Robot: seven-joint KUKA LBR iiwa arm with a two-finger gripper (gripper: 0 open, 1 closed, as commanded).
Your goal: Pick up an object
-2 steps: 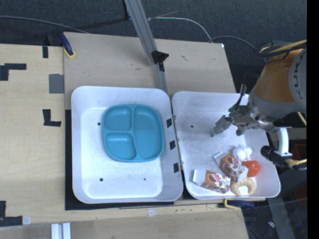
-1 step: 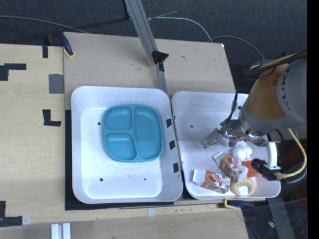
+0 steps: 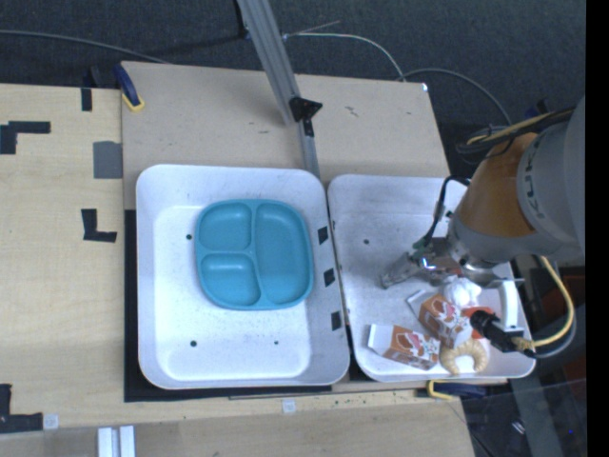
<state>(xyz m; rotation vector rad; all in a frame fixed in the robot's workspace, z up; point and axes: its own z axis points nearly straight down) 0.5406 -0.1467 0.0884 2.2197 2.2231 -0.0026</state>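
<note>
My gripper (image 3: 402, 272) hangs low over the middle of the right bin (image 3: 381, 208), on the end of the grey arm with its orange band (image 3: 497, 198). Nothing shows inside it. A heap of small objects lies just to its lower right, in the bin's front right corner: a brown and white snack packet (image 3: 403, 343), a red and white wrapped item (image 3: 444, 314), a beige croissant-shaped toy (image 3: 466, 358) and a white round piece (image 3: 463, 293). The gripper is close to the heap's upper left edge; whether it touches anything I cannot tell.
The left bin (image 3: 166, 350) holds a blue divided plate (image 3: 255, 253). A grey metal pole (image 3: 276, 55) slants down from the top to the gap between the bins. Cables (image 3: 557, 322) loop at the right of the bench.
</note>
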